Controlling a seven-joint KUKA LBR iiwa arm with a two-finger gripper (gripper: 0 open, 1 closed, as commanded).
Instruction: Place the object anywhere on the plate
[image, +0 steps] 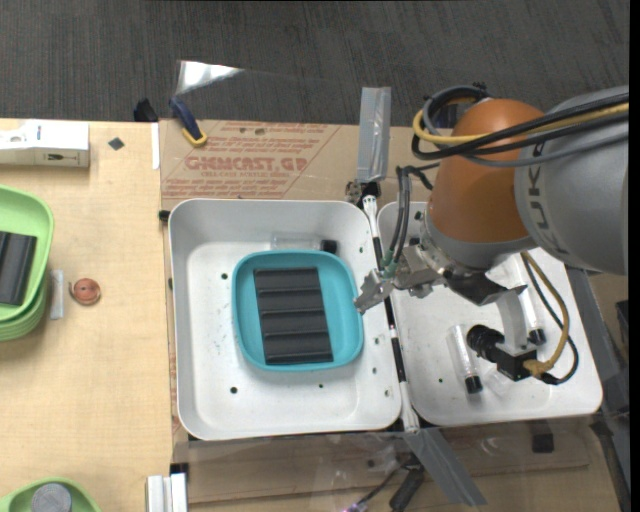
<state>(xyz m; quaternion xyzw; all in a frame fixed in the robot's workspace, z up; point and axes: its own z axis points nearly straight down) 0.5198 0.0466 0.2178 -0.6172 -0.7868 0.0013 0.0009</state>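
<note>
In the camera view, the blue plate (297, 310) sits in the left bin (200, 400), just left of frame centre, its floor covered by a dark ribbed insert. The arm (490, 180) comes in from the upper right, and its orange-banded wrist hangs over the seam between the two bins. The gripper (372, 290) points toward the left, its tip just beside the plate's right rim. What seems to be the object (470, 362), a small clear tube with a dark end, lies in the right bin (560, 400) at the lower right of the frame, below and to the right of the gripper, its long axis running nearly top to bottom in the picture. It is well apart from the plate, with the bin walls between them. A dark part of the tool sits close beside it. Whether the gripper is spread or pressed together cannot be told, and nothing can be seen pinched in it.
</note>
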